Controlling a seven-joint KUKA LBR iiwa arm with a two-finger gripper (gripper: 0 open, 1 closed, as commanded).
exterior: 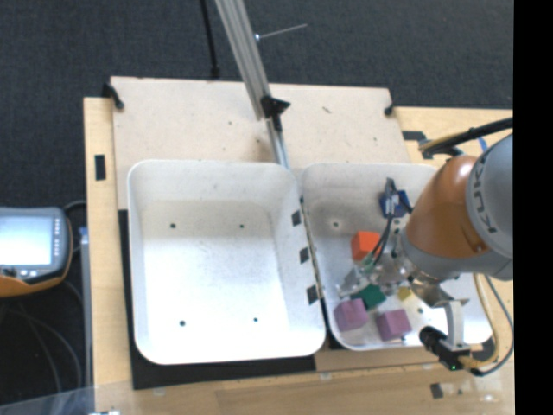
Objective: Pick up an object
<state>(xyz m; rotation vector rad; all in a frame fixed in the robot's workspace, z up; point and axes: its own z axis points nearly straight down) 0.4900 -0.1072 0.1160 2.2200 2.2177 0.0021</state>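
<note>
Item record, near to far. 2 purple blocks, one (pixel 351 315) left and one (pixel 393 323) right, are lying near the front wall of the right bin (pixel 333 201). A green block (pixel 372 296) is sitting just behind them, directly under the jaws (pixel 370 272); whether the jaws are apart, together or clamped cannot be told. An orange block (pixel 364 245) is resting just behind the green one. The arm (pixel 449 219), grey with an orange band, is reaching in from the right over this bin. A blue object (pixel 393 202) is seen beside the arm's band. The left bin (pixel 216 262) is standing alongside on the bench (pixel 173 124).
</note>
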